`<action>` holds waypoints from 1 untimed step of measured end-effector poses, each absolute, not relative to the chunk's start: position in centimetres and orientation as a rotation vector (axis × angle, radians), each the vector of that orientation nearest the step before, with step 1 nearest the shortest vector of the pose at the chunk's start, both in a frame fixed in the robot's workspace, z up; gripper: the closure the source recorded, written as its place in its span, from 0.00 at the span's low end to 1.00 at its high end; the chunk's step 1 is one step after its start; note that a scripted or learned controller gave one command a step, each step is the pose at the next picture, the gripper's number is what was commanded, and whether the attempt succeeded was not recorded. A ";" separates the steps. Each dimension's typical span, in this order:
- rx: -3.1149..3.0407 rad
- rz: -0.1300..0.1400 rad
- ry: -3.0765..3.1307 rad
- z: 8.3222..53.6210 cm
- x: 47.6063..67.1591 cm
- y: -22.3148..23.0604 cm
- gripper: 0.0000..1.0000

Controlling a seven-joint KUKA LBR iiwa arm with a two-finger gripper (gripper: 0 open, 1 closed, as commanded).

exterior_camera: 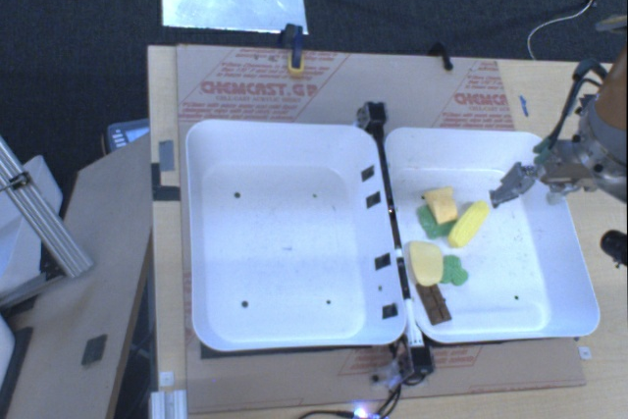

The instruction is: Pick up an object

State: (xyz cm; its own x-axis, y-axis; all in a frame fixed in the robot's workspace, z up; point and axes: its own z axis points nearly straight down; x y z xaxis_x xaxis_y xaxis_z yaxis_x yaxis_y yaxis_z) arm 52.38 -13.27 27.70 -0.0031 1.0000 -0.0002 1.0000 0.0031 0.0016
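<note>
Brown block (435,305) and the yellow and green pieces (469,223) lie untouched in the right bin (559,309), with the end effector (510,183) poised just beside them carrying nothing, its opening impossible to judge, so the pick is not yet made.

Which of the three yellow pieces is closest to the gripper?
The elongated yellow piece, lying tilted in the right bin, just below-left of the gripper.
</note>
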 end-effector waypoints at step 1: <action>2.214 -0.001 2.236 17.9 55.6 -7.2 0.00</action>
State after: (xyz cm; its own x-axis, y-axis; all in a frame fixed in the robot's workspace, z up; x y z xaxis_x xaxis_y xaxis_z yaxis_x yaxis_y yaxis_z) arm 55.55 -7.16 17.87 -0.0099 0.9999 0.0032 0.9999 0.0099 -0.0044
